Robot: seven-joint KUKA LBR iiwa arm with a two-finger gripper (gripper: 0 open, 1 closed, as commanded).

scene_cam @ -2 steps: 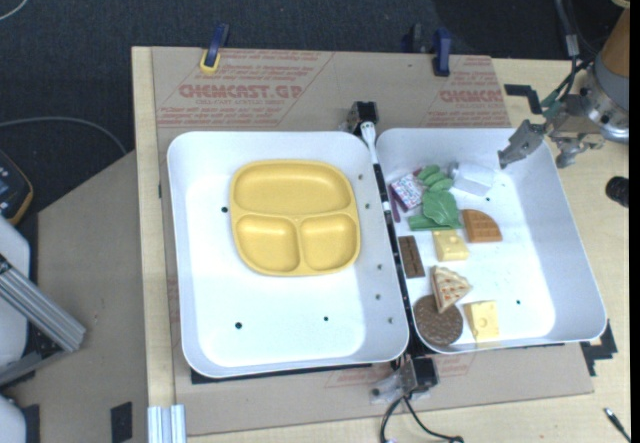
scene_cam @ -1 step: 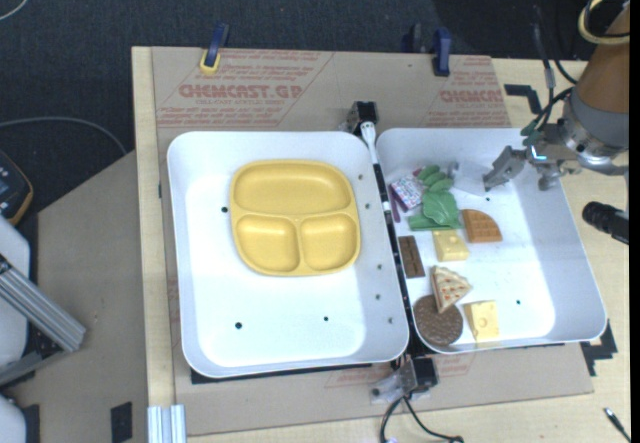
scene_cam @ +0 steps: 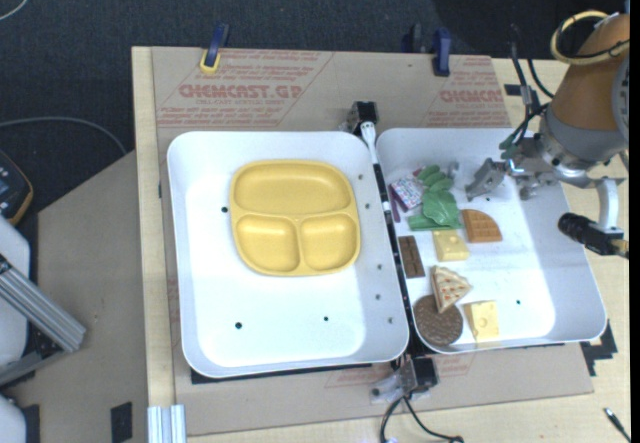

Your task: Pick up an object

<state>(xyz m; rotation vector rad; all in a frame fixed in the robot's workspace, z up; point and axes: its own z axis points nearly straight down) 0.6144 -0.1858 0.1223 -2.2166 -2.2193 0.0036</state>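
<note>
The two-finger metal gripper (scene_cam: 487,178) is seen over the upper part of the right shallow white bin (scene_cam: 570,321), hanging from the grey arm with the orange band (scene_cam: 590,81) that reaches in from the right. Whether its fingers are spread or pressed together cannot be told, and nothing is seen between them.

Just to the left of the gripper a green leafy toy vegetable (scene_cam: 436,201) is found, and beyond it, against the bin's left wall, a small pink-and-white packet (scene_cam: 406,194). Just below the gripper lies an orange-brown toy bread slice (scene_cam: 481,226), with a pale yellow cheese block (scene_cam: 451,246) beside it. Further below and to the left are a dark brown chocolate bar (scene_cam: 410,255), a tan triangular sandwich wedge (scene_cam: 449,286), a round brown cookie (scene_cam: 438,322) and a second yellow cube (scene_cam: 483,319).

Well to the left of the gripper, in the left shallow white bin (scene_cam: 200,231), a yellow three-compartment plastic plate (scene_cam: 295,216) is laid flat.
</note>
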